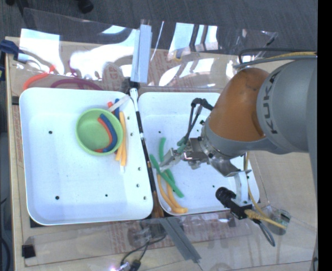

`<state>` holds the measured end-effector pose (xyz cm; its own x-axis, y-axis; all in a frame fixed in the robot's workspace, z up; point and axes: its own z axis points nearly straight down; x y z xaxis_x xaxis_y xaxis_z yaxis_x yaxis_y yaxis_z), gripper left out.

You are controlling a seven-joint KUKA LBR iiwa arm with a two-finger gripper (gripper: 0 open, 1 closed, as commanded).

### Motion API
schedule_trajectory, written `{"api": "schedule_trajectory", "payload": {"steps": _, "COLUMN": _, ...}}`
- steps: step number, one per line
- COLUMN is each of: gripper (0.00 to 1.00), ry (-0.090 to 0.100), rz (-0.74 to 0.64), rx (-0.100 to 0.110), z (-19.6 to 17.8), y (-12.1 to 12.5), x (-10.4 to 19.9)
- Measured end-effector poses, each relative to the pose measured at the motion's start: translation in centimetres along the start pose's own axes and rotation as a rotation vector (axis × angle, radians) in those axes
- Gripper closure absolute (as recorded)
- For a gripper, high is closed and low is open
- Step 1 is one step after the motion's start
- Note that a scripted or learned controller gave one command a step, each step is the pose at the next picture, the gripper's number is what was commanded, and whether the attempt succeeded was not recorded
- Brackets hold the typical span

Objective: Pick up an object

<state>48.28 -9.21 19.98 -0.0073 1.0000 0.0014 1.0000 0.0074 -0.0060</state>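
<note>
My gripper (167,162) reaches left and low into the right bin (171,114), close to its left wall. Its tip sits among several green sticks (161,147) and just above another green stick (174,185). A yellow-orange curved stick (169,199) lies below them near the bin's front corner. Whether a stick is held between the tips is too small to tell. The grey arm with its orange band (239,114) covers the right half of this bin.
The left bin (59,168) holds a green bowl (95,131) with red and blue curved pieces (108,131) inside and orange sticks (122,145) along its right side. A dividing wall (143,151) separates the bins. Clear plastic and cables lie behind them.
</note>
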Motion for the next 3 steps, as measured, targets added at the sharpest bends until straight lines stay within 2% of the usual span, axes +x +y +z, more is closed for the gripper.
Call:
{"api": "schedule_trajectory", "payload": {"steps": 1, "gripper": 0.0, "ry": -0.001, "rz": -0.048, "rx": -0.017, "z": 10.3, "y": -0.2, "x": -4.0}}
{"api": "schedule_trajectory", "payload": {"steps": 2, "gripper": 1.0, "ry": -0.003, "rz": -0.054, "rx": -0.015, "z": 9.4, "y": -0.1, "x": -4.0}}
{"api": "schedule_trajectory", "payload": {"steps": 3, "gripper": 1.0, "ry": -0.001, "rz": -0.017, "rx": -0.006, "z": -6.3, "y": 4.7, "x": -0.1}}
